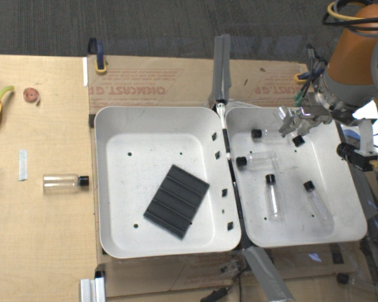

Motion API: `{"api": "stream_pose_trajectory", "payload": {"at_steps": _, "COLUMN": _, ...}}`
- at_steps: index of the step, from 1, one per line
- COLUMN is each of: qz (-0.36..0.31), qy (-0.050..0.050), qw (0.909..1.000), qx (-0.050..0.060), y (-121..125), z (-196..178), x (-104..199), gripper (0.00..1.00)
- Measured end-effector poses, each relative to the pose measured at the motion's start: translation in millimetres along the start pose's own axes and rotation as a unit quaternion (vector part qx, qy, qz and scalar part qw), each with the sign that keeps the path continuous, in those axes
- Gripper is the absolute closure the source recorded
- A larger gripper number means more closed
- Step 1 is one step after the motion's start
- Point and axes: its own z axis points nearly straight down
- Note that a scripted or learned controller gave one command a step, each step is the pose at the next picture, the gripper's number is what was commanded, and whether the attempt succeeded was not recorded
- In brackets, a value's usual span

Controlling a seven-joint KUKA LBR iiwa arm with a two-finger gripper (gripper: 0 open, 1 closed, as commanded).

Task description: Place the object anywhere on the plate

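Task judged barely begun. Desk [44, 231] carrying two white bins side by side. Left bin [113, 131] holding the dark ribbed plate [176, 201], tilted, near centre toward 5 o'clock, nothing on it. Right bin [346, 225] holding clear black-capped vials: one [272, 197] at centre, another [318, 203] toward 4 o'clock, a third [255, 162] toward 10 o'clock. Pincer [296, 131] hovering near 12 o'clock of right bin; opening and hold impossible to tell. Still left: picking, carrying across, setting down.
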Motion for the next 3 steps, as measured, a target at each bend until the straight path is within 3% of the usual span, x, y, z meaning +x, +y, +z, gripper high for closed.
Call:
{"api": "stream_pose_trajectory", "payload": {"at_steps": 1, "qz": -0.098, "qy": 0.001, "qw": 0.9952, "qx": 0.001, "y": -110, "z": 23, "x": 51, "gripper": 1.00}}
{"api": "stream_pose_trajectory", "payload": {"at_steps": 2, "qz": -0.163, "qy": 0.000, "qw": 0.9867, "qx": 0.000, "y": -55, "z": 24, "x": 83, "gripper": 1.00}}
{"api": "stream_pose_trajectory", "payload": {"at_steps": 3, "qz": -0.286, "qy": 0.000, "qw": 0.9583, "qx": 0.000, "y": 39, "z": 23, "x": 110, "gripper": 1.00}}
